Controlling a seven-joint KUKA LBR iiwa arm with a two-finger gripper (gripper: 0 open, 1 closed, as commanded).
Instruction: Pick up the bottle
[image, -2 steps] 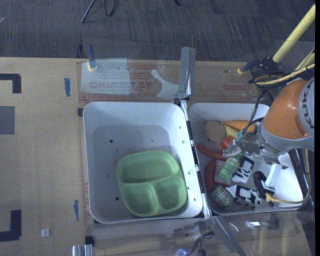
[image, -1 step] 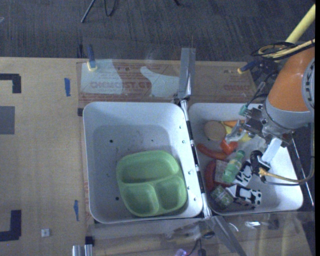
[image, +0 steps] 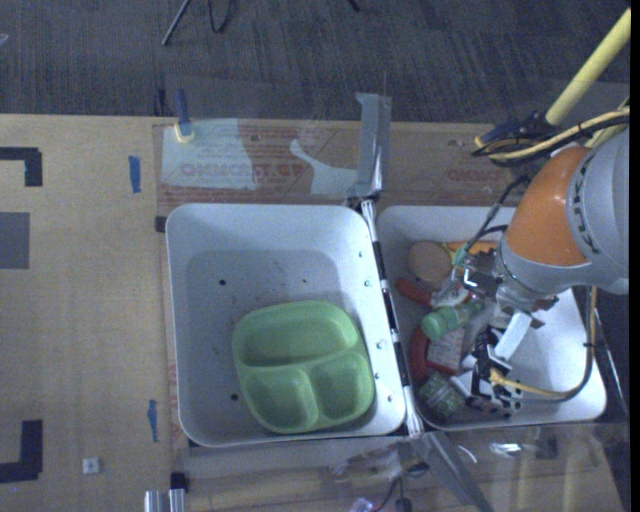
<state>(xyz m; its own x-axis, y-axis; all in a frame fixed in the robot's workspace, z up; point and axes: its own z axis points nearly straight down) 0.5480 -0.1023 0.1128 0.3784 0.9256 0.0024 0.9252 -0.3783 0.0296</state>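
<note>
Here, low over the clutter of the right bin (image: 598, 405), the gripper (image: 468, 285), at the end of the grey arm (image: 605, 200) reaching in from the right; open or closed, not to be told from this slant. Just below it and slightly left, the bottle (image: 446, 322): green, lying slantwise among the other things, one end toward the gripper's tip, close beside it, whether touching or just apart impossible to say. No clear sight of the bottle clamped in any grip. Left of the gripper, near the wall shared with the other bin, a red thing (image: 413, 291); above that, toward the far side of the bin, a round tan thing (image: 428, 260). Under the bottle and touching it, a red-and-white packet (image: 440, 352); nearer still, by the front rim, a dark green thing (image: 440, 397), too small to name. Above the wrist, the orange band (image: 545, 215). Well apart, across the dividing walls, the left bin (image: 200, 300), with a pale green divided tray (image: 300, 365) lying flat toward its near right corner. Around both bins, the tan bench (image: 80, 300), with strips of blue tape (image: 134, 172) on it
</note>
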